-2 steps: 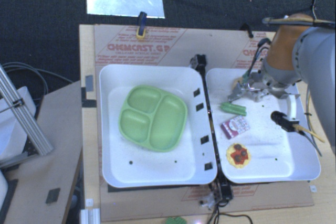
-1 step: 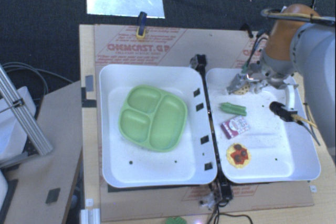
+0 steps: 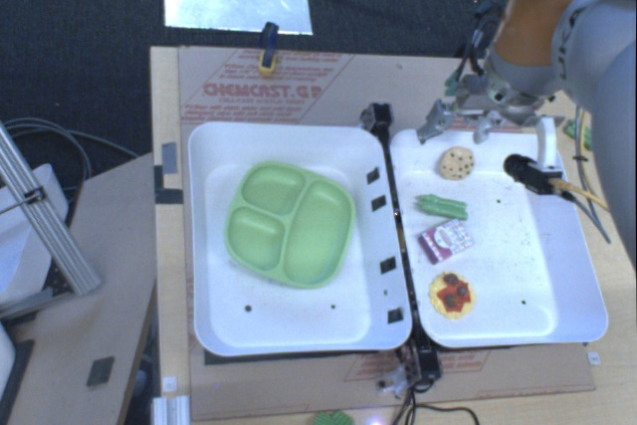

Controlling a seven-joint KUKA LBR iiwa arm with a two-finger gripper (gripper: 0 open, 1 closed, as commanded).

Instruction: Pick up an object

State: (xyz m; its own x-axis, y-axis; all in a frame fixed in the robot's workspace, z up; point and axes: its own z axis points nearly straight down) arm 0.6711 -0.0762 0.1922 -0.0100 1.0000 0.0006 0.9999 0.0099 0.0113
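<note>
Arm: the grey arm (image 3: pixel 597 45), orange band above the wrist, is seen reaching in from the upper right of the frame, bent down over the far edge of the right bin (image 3: pixel 557 254).
Gripper: the gripper (image 3: pixel 458 128) is held at the upper rim of the right bin. Its two fingers are spread wide and nothing is caught between them.
Cookie: a round speckled cookie (image 3: pixel 457 163) is found in the upper part of the right bin, just below the gripper and lined up with the gap between the spread fingers. Whether it is touched cannot be told.
Green pod: a small green pod (image 3: pixel 442 206) is laid flat below the cookie, near the bin's left wall.
Packet: a red-and-white packet (image 3: pixel 446 240) is seen just under the green pod, tilted.
Toy pizza: a toy pizza (image 3: pixel 452 295), yellow with red topping, is placed lowest in the bin, towards the lower edge.
Left bin: the left bin (image 3: pixel 229 314) is taken up by a green divided plate (image 3: pixel 291 224) with three compartments, set at a slant near the middle.
Surface: both bins are carried side by side on a cardboard sheet (image 3: pixel 269 90) with red lettering, spread over the surface.
</note>
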